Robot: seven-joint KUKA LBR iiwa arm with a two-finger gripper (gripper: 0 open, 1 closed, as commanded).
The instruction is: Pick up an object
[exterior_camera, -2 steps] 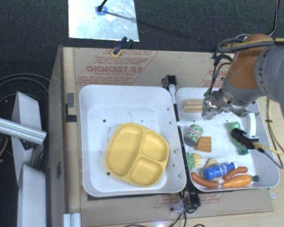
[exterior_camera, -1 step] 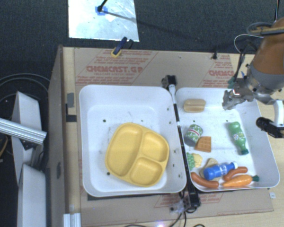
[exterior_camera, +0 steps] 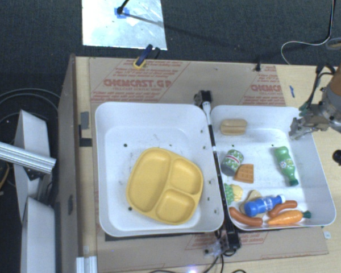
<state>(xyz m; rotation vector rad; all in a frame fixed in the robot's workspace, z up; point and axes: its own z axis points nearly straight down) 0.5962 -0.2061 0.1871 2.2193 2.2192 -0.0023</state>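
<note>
So we've got the gripper (exterior_camera: 300,126) hanging over the far right rim of the right bin (exterior_camera: 324,181), gripping nothing that we can see.

We can't tell if it's spread or pressed together. Everything pickable lies in that bin: a bread roll (exterior_camera: 233,127), a green can (exterior_camera: 232,161), a cracker (exterior_camera: 245,173), a green bottle (exterior_camera: 285,164), a blue bottle (exterior_camera: 262,205), a carrot (exterior_camera: 286,217) and a hot dog (exterior_camera: 245,219). Left bin (exterior_camera: 111,152) holds a yellow divided plate (exterior_camera: 165,185).
</note>
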